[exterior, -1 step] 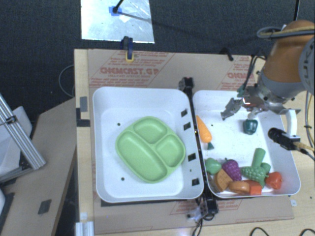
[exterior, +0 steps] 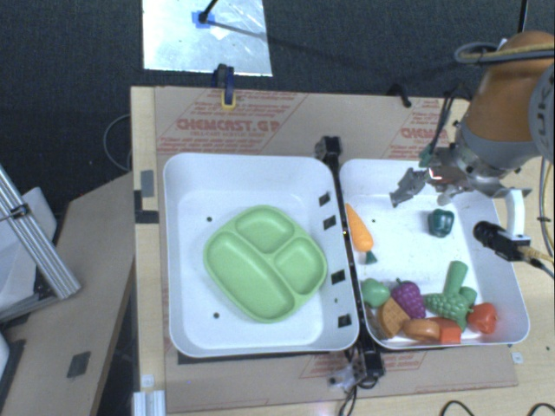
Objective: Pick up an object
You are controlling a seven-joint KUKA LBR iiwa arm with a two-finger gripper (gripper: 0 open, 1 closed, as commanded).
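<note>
Gripper (exterior: 423, 185) hovered over right bin (exterior: 512, 271), fingers spread, nothing between. Teal toy (exterior: 440, 223) just beside, lower right. Carrot (exterior: 358, 227) at bin's left wall. Toy food pile (exterior: 425, 306) along front edge. Green plate (exterior: 264, 263) in left bin (exterior: 186, 232).

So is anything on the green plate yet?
Empty. All three compartments of the green plate show bare green, and the toy food, like the carrot and grapes, lies in the right bin.
</note>
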